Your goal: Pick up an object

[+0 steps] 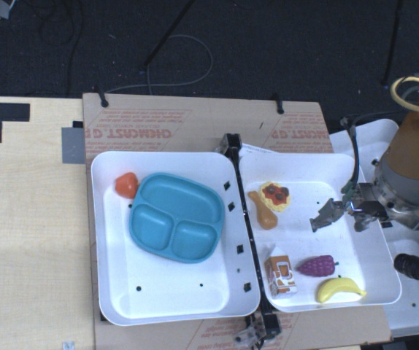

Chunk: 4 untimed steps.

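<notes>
The right bin holds a brown drumstick, a yellow piece with red topping, a purple grape bunch, a yellow banana and an orange-and-white box. My gripper hovers over the right-middle of this bin, open, with nothing between its fingers. It is right of the drumstick and above the grapes in the view. One dark finger points left towards the drumstick.
The left bin holds a blue divided plate and a red-orange tomato at its far left corner. A black divider separates the bins. Cardboard lies beneath them.
</notes>
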Each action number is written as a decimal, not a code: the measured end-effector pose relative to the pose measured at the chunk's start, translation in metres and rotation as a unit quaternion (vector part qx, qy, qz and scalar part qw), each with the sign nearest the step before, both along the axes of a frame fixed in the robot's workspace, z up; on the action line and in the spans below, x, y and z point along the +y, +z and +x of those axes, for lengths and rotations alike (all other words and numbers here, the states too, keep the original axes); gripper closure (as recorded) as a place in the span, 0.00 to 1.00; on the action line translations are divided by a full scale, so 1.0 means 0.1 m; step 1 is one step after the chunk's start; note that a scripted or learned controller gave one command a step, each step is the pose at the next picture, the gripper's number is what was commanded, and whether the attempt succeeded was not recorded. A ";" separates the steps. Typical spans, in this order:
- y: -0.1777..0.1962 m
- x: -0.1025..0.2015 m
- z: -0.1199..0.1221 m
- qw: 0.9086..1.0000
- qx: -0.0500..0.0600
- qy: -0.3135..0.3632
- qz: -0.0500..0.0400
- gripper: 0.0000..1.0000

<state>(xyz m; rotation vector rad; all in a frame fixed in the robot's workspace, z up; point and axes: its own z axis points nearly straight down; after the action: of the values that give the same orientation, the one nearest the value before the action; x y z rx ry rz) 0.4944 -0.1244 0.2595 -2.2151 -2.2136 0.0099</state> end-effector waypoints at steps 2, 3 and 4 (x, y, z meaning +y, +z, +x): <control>-0.59 0.00 0.06 1.000 -0.001 0.000 0.000 0.00; -1.04 -0.03 -0.01 1.000 -0.002 0.000 0.000 0.00; -1.67 -0.03 -0.07 1.000 -0.002 0.000 0.000 0.00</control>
<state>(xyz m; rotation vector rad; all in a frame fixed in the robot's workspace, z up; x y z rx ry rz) 0.4876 -0.1271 0.0922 -2.2173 -2.2153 0.0064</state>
